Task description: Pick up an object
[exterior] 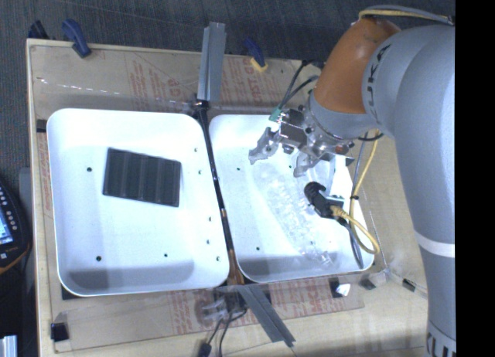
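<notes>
The bench point(46, 77) carries two white bins side by side. The left bin point(69, 255) holds one dark ribbed rectangular pad point(142, 177), lying flat in its far-left part, clear of all walls.

The right bin point(232, 135) holds a clear plastic object point(294, 212), hard to make out against the white floor; it runs from the middle of the bin toward the near-right corner. What it is cannot be determined.

The arm point(402, 93) enters from the right, its orange band point(348, 66) above the wrist. The gripper point(282, 156) sits over the far part of the right bin, just beyond the far end of the clear object. Its fingers stand spread apart, one toward the left point(261, 149) and one toward the right point(303, 164), with nothing seen between them. Whether the fingertips touch the bin floor or the object cannot be told.

A black fitting point(317, 195) with a yellow cable point(363, 228) hangs below the wrist over the right side of the right bin.

Blue clamps point(77, 39) sit on the far edge of the bench.
</notes>
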`<state>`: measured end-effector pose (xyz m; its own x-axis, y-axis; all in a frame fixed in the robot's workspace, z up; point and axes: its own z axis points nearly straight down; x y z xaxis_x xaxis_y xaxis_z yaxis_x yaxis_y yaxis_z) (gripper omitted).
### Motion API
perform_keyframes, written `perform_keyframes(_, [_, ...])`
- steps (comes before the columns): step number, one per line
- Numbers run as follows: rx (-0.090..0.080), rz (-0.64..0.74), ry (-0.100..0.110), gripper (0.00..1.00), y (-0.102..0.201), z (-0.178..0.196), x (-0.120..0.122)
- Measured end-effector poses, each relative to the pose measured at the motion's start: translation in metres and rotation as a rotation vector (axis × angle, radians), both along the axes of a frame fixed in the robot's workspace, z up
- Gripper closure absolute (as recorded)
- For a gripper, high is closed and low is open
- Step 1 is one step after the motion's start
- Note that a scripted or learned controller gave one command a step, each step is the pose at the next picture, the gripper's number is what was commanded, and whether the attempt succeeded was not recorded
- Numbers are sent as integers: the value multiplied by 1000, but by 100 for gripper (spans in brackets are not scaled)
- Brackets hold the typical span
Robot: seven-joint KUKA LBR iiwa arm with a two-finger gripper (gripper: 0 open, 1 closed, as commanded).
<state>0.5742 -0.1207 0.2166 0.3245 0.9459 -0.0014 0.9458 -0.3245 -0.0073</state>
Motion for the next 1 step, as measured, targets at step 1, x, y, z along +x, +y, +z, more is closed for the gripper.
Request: perform_keyframes(1, [0,32,-6,0,-63,20,17])
